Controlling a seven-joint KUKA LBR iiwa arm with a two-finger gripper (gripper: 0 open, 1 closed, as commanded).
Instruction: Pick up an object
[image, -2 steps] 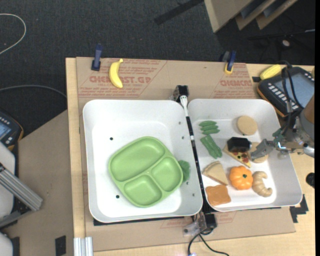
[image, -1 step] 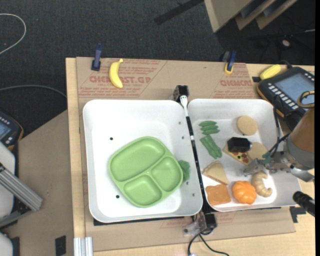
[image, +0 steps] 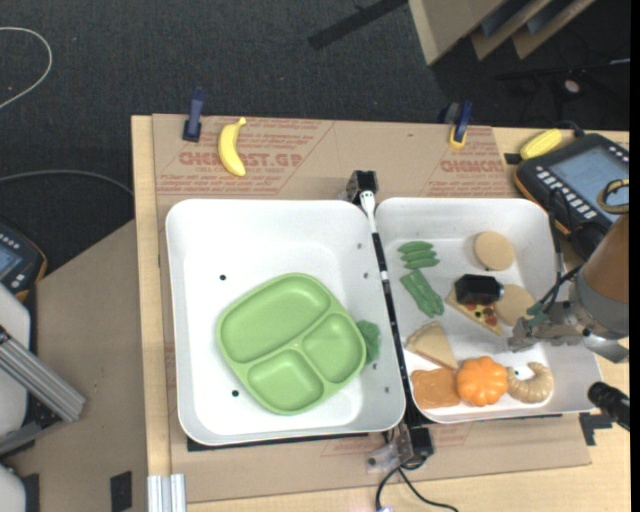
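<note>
The right bin (image: 455, 212) holds several toy foods: two green pea pods (image: 420, 272), a round tan cookie (image: 493, 250), a black piece (image: 476, 289) on a pizza slice (image: 482, 316), a pale wedge (image: 432, 346), a toast slice (image: 435, 388), an orange pumpkin (image: 481, 381) and a curled shrimp (image: 533, 384). My gripper (image: 532, 334) reaches in from the right, low over the bin's right side. It sits just above the shrimp and right of the pizza slice. Nothing shows in its grasp.
The left bin (image: 200, 250) holds a green divided plate (image: 290, 340) with a small green piece (image: 371, 340) at its right edge. A yellow banana (image: 232, 146) lies on the bench behind the bins. A teach pendant (image: 580, 180) sits at the back right.
</note>
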